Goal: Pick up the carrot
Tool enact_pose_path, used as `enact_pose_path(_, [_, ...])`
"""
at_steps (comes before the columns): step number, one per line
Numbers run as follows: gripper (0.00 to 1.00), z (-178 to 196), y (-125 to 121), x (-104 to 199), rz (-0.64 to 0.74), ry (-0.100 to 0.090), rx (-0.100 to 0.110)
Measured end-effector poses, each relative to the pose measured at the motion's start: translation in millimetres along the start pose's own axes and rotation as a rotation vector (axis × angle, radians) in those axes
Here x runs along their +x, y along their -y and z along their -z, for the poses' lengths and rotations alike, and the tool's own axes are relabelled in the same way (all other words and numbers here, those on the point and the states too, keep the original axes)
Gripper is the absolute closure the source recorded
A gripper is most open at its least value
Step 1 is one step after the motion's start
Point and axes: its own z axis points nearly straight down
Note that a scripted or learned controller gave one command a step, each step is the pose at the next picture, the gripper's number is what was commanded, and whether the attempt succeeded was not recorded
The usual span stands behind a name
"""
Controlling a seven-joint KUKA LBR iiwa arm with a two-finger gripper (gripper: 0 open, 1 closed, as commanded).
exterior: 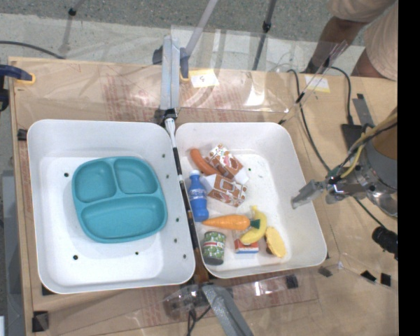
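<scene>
The claw [302, 197] hangs over the right rim of the right bin [294, 152], well apart from the toys; whether it is open or closed cannot be told, and nothing is seen in it. The left bin [42, 159] carries a teal divided plate [119, 198] at its middle. In the right bin, the things crowd the left wall and the near edge. The carrot [227, 222] lies flat, pointing toward the left wall, between the blue bottle [197, 196] and the green can [213, 247], its thick end touching the banana [255, 227]. Two printed snack packets [226, 176] sit nearer the far edge, beside a sausage [201, 161]. A yellow lemon-like piece [275, 242] rests by the near right corner, beside a small red and blue box [247, 247].
</scene>
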Motion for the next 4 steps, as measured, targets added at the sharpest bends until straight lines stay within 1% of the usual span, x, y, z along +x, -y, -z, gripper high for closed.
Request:
enact_pose_path(1, [0.00,-113,11,98,0.085,-0.001,0.003])
enact_pose_path(2, [0.00,-167,-30,114,0.214,0.002,-0.001])
enact_pose_path(3, [0.00,-167,-101,105,0.238,0.003,-0.002])
enact_pose_path(4, [0.00,-170,-173,78,0.266,-0.014,0.049])
